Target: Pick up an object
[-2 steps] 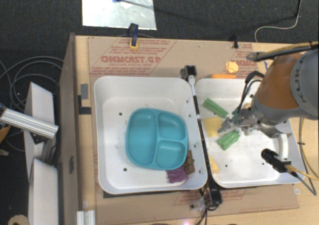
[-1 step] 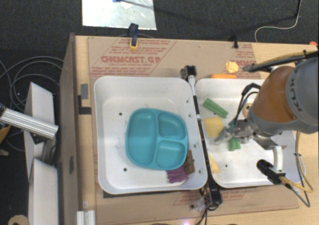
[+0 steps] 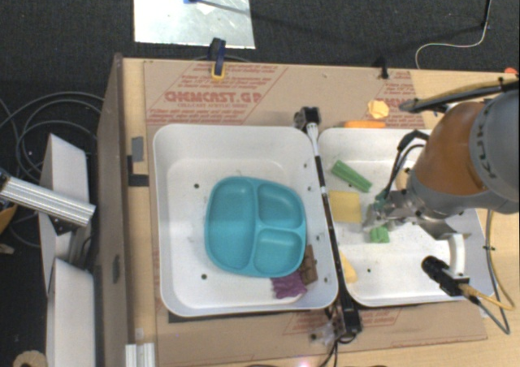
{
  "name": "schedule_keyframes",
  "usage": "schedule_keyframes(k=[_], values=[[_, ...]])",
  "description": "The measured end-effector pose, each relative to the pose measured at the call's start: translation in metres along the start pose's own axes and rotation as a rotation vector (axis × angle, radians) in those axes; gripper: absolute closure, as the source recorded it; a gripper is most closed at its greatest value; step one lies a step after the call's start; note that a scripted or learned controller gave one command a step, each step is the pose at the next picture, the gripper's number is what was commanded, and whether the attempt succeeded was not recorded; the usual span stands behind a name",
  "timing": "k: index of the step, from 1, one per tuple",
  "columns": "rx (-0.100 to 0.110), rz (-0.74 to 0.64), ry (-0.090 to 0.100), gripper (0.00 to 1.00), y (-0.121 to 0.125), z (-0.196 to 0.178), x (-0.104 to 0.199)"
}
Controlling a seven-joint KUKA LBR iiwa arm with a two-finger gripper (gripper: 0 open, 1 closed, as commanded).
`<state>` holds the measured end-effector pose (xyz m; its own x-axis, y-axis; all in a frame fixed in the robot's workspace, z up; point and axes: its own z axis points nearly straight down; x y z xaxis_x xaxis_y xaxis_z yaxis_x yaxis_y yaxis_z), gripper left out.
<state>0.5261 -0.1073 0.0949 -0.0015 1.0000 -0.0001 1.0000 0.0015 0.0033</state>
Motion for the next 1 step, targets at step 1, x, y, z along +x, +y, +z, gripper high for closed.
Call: schedule_keyframes(k=[1], values=[[-0.009,-0.011,0.001,1.0,0.0504,-0.0952,0.073]])
